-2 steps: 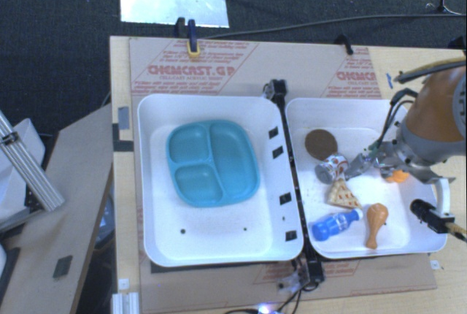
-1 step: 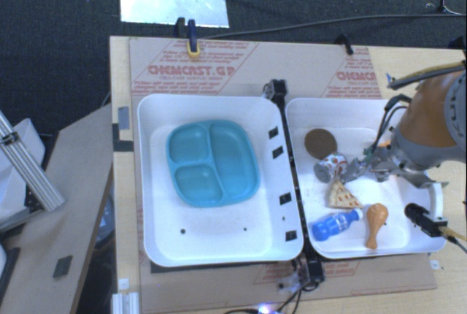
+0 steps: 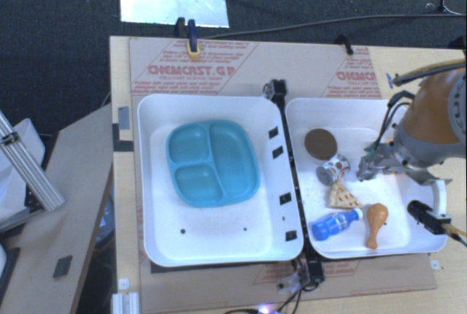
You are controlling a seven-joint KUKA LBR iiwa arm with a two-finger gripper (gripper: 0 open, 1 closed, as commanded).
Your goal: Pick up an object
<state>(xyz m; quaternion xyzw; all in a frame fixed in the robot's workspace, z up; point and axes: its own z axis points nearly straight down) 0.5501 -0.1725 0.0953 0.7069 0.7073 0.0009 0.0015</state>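
The right bin [image 3: 365,113] holds a brown round cookie [image 3: 320,143], a small patterned cup [image 3: 333,169] lying on its side, a pizza slice [image 3: 342,196], a blue bottle [image 3: 334,224] with a white cap, and a tan chicken drumstick [image 3: 375,222]. My gripper [image 3: 368,167] hangs low over the bin's right half, just right of the cup and above the pizza slice. The grey arm with its orange band [image 3: 436,115] comes in from the right. Nothing shows between the fingers.
The left bin [image 3: 164,232] holds a blue divided plate [image 3: 213,162]. A black ridge with clips [image 3: 284,159] separates the two bins. A clamp [image 3: 192,39] sits on the bench's far edge. A metal frame [image 3: 25,166] stands at the far left.
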